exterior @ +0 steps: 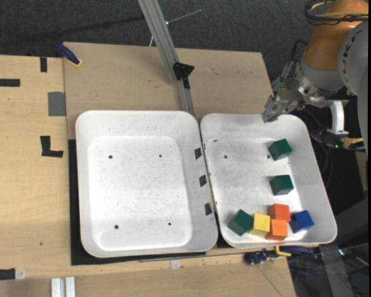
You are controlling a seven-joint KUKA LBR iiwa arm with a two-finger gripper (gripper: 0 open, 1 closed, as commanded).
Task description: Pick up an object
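You have the gripper (273, 112) poised over the far rim of the right bin (309, 141), close to that bin's far right corner, with the grey arm (324, 48) and its orange band reaching in from the right. You cannot tell from this slant whether the fingers are wide or narrow; they show as a small dark tip, and nothing is visible between them. Every block lies in the right bin. One green block (279, 148) sits toward the right side, a little nearer than the gripper and clearly apart from it. A second green block (281, 184) lies nearer still, roughly in line with the first. At the near end you see a tight cluster: a third green block (240, 222) on the left, a yellow block (261, 223) touching it, an orange block (278, 229) just beside the yellow one, a red-orange block (279, 212) just behind that, and a blue block (302, 220) on the right. The left bin (86, 129) sits beside it, their edges touching along the middle.
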